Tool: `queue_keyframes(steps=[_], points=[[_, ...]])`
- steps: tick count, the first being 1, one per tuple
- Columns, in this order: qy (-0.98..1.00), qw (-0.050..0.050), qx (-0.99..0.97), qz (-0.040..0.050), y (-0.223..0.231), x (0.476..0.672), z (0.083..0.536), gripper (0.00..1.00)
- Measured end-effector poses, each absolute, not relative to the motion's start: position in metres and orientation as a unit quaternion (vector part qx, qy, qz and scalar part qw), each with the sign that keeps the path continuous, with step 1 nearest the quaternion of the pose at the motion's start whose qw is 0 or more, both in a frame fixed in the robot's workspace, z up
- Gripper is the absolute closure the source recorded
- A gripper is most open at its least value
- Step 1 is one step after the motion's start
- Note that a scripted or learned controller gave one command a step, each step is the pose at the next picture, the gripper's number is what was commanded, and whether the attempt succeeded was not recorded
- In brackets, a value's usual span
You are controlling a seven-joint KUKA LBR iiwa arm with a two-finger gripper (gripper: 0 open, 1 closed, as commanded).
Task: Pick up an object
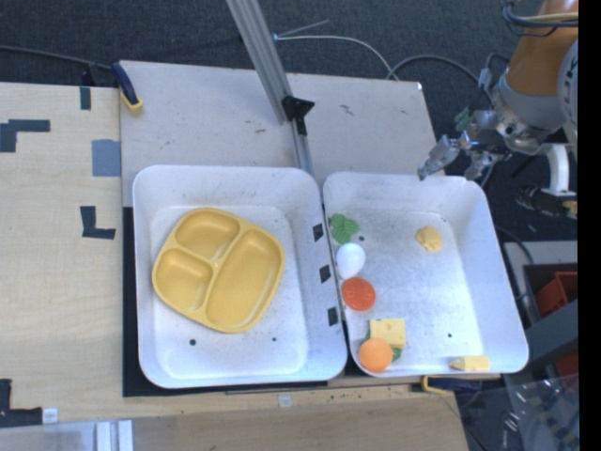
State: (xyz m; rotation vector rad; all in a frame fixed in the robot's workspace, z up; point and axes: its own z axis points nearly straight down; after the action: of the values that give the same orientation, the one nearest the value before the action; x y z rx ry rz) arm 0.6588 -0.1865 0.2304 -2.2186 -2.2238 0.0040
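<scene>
Right bin (488, 252) with scattered toy food (358, 294); fingers (460, 155) above far rim, seemingly parted, empty.

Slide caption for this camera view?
Gripper above right white bin's far rim; yellow divided plate in left white bin.

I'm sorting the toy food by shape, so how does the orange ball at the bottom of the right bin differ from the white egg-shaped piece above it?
The orange ball is round and bright orange; the white egg is oval and white. The ball touches a yellow block, while the egg sits between a green piece and a red-orange disc. Both lie along the right bin's left wall.
</scene>
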Motion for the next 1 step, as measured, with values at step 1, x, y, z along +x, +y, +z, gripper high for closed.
queue_keyframes(steps=[1], points=[[-0.708,0.000,-0.706,0.0014,-0.1860,0.6593,0.2407,1.00]])
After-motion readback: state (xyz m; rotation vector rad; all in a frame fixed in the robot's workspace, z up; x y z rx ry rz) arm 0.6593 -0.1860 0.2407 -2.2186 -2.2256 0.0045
